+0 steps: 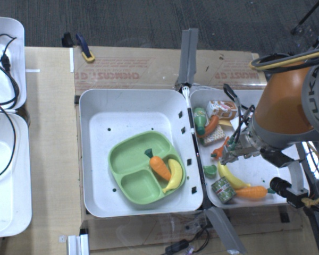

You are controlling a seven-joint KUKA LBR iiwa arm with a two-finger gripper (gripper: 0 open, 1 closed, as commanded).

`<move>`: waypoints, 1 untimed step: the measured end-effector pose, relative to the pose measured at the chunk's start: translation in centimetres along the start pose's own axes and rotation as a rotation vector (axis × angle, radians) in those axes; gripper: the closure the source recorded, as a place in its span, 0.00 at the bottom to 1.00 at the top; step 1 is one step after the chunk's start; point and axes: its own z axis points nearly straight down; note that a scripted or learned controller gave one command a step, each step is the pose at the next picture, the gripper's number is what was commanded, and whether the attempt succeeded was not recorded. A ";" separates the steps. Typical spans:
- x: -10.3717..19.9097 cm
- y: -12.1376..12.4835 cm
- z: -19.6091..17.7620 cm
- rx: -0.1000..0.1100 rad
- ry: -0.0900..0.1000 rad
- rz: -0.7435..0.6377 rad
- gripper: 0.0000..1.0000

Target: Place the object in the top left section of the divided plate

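Surface (48, 142): two white bins.

Left bin (95, 142): one green divided plate (128, 157), three sections. On the plate: one carrot (159, 167) and one banana (174, 175), side by side in the right section.

Right bin (287, 169): one banana (233, 177), one carrot (251, 193), one small can (222, 190), one green bottle (201, 120), one packet (223, 109), plus several smaller food toys, hard to tell apart.

Claw (227, 152): low over the right bin; whether it is wide or narrow cannot be told.
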 end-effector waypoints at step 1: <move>0.2 0.1 -3.1 -0.006 -0.001 -0.107 1.00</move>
